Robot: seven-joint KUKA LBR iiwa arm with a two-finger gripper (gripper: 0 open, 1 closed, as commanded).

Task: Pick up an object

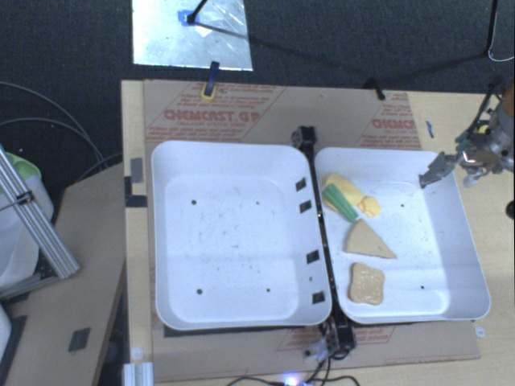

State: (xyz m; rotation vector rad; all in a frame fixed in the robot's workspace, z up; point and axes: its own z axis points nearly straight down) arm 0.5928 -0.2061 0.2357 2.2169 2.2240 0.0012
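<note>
The right bin (459,256) holds several food toys along its left side. A yellow corn cob with green husk (340,195) lies at the top, with a small yellow piece (369,206) touching its right end. Below them lies a tan wedge (368,241), and below that a slice of toast (366,283). My gripper (451,174) hovers over the bin's upper right corner, well to the right of the toys. Its fingers (432,173) are spread open with nothing between them.
The left bin (169,296) adjoins the right one along a black centre divider (318,215). Both rest on a cardboard sheet (241,111). A metal plate (189,22) lies beyond the bench, and an aluminium frame (32,223) stands at the far left.
</note>
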